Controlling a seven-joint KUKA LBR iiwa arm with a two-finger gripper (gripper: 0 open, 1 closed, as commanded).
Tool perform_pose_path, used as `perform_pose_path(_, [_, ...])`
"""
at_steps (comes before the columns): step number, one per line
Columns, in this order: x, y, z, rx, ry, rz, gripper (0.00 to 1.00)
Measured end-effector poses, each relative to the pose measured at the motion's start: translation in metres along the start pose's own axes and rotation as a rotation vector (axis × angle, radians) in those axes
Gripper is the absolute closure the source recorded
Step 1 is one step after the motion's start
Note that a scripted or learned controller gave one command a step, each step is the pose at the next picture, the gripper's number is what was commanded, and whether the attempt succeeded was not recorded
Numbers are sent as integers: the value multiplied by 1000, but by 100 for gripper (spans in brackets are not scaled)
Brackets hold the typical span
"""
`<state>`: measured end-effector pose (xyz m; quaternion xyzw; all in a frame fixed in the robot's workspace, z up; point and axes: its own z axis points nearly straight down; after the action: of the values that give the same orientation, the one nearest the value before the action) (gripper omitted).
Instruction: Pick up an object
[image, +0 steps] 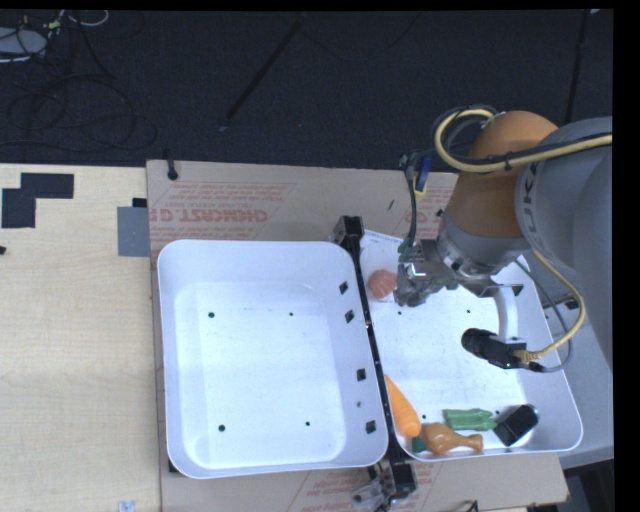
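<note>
Pink object (381, 283): small, rounded, at the upper left corner of the right bin (560, 400), just beside the central divider.
Gripper (408, 292): lowered into the right bin, just right of the pink object, close to or touching it; object not seen between the fingers; open or closed, cannot tell.
Arm (500, 190): grey with orange band, entering from the right of the frame, yellow cable looped on top.
Lower edge of right bin: orange carrot (401, 408) by the divider, tan gourd-shaped item (446, 438), green piece (468, 419), black block (516, 424).
Left bin (170, 350): white, centre-left of frame.
Surroundings: cardboard sheet (260, 205) beneath both bins, pale wooden bench (70, 340) at left.
</note>
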<state>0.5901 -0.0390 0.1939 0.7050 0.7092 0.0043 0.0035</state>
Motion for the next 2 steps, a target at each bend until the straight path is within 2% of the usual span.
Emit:
perform_pose_path(1, [31, -48, 7, 18, 1, 3, 100])
perform_pose_path(2, [52, -3, -133, -4, -1, 2, 100])
